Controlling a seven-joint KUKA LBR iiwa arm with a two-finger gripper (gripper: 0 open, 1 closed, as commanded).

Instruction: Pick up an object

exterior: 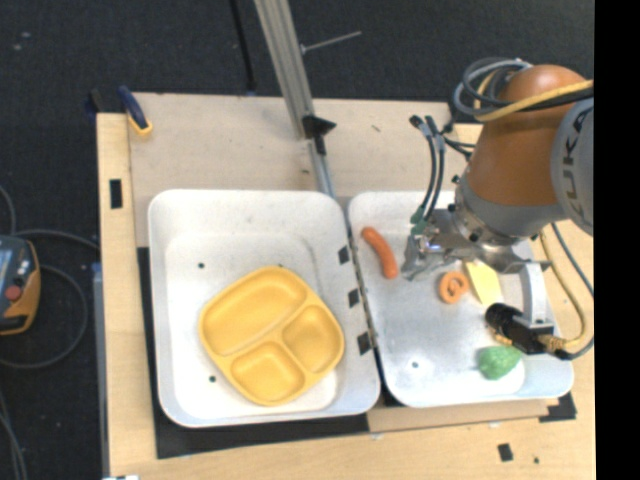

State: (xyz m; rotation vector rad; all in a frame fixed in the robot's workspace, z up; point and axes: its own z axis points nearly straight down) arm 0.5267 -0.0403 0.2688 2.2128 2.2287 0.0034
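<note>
Two-finger gripper (413, 258), claw state indeterminable, hung just right of small orange sausage-shaped toy (379, 252) (risk: nudging it away).

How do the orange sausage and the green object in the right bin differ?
The orange sausage is long and slim; the green object is a rounded lump. The sausage lies near the bin's left wall by the gripper; the green object sits at the near right corner. Both rest loose on the right bin floor.

A pale wooden desk (230, 143) stands on a dark, speckled floor (120, 28). An aluminium post (285, 53) rises at its 12 o'clock edge. At 9 o'clock, cables (60, 298) loop around an orange-and-black device (17, 286).
</note>
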